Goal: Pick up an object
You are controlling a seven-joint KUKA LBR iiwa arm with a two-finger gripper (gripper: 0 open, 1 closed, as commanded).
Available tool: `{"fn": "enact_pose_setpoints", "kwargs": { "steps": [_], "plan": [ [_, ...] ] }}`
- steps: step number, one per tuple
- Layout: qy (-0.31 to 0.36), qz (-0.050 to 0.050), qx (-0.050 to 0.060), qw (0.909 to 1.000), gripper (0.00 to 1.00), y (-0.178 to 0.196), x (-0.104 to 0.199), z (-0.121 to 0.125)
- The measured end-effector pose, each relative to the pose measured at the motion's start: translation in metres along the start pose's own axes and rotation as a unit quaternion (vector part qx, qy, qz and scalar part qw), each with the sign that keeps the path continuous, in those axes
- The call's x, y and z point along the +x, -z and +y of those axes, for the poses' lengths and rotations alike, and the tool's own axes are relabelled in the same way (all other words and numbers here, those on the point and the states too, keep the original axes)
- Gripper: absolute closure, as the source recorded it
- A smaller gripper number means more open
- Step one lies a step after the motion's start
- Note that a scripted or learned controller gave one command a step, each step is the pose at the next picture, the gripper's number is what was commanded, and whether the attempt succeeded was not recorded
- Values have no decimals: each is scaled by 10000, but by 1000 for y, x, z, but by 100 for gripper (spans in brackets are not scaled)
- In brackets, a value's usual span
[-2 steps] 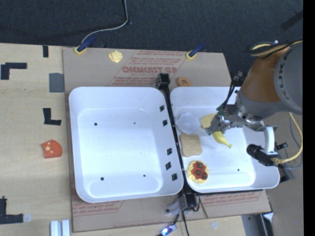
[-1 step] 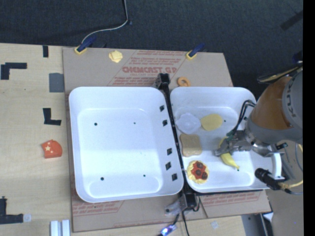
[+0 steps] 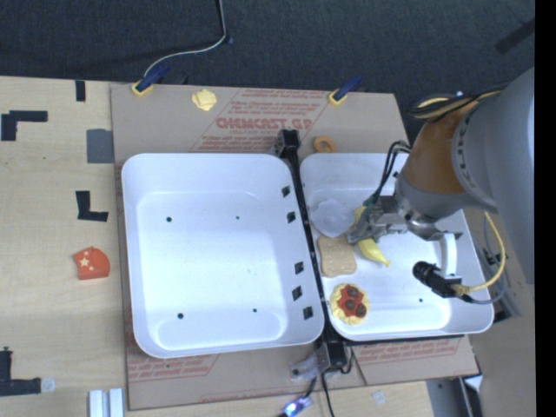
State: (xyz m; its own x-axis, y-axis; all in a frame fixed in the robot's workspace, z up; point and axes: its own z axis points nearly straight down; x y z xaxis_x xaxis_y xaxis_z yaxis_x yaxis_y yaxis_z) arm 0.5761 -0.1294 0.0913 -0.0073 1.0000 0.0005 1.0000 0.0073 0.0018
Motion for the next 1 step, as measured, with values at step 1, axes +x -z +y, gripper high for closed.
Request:
{"fn": "enact_pose_setpoints", "kwargs": {
  "steps": [1],
  "plan": [
    [-38,2,13,10000,100,60,6,-39]
  ]
}}
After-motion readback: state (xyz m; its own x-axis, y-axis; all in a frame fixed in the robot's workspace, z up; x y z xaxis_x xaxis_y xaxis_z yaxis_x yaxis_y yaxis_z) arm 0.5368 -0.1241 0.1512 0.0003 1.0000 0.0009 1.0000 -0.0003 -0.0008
